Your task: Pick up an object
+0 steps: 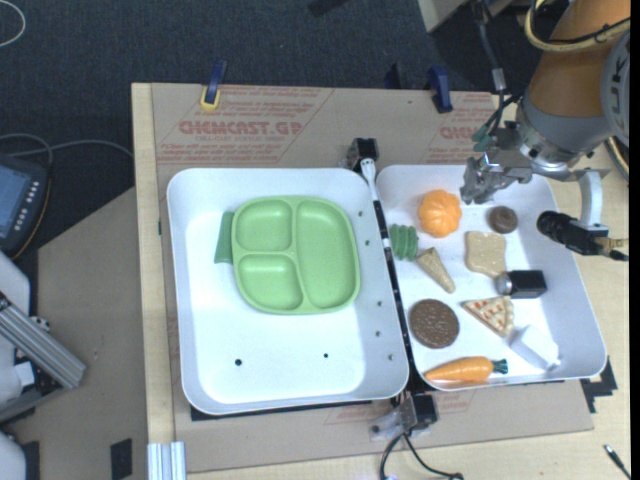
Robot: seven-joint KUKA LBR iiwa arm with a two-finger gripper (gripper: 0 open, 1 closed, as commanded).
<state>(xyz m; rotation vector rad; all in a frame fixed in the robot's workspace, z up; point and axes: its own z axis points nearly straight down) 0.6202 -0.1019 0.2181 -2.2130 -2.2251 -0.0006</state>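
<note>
My gripper (484,184) hangs over the far part of the right bin (590,318), just up and right of an orange fruit (439,213) and left of a small dark brown disc (503,219). Nothing shows in its grasp. Below it lie a tan bread slice (486,253), a black and silver block (523,284), a pizza slice (490,314), a round brown cookie (434,323), a tan wedge (436,268), a green ridged piece (403,240), a carrot (462,370) and a white piece (535,348).
The left bin (200,358) holds a green divided plate (295,253). A black fitting (572,230) on the arm juts over the right bin's right side. Clamps (211,93) hold the board's far edge.
</note>
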